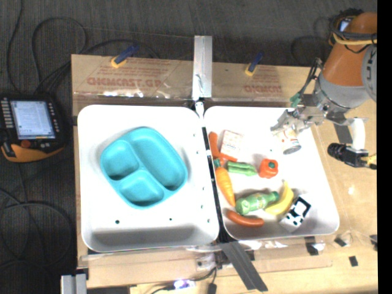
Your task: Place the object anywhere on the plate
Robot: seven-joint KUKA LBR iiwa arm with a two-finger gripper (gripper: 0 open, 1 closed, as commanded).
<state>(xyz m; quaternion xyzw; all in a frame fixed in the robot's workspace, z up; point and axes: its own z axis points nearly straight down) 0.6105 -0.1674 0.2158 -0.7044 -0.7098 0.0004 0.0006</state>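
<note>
Below the claw [293,127], a small white can-like object [292,145] lies in the right bin [324,182], touching or just under the fingertips; whether the claw pinches it cannot be told. Further left in that bin lie toy carrots [224,185], a green bottle [256,202] and a banana [280,201]. Well apart, in the left bin [92,219], sits the blue divided plate [142,165], so the carry runs leftward.
</note>
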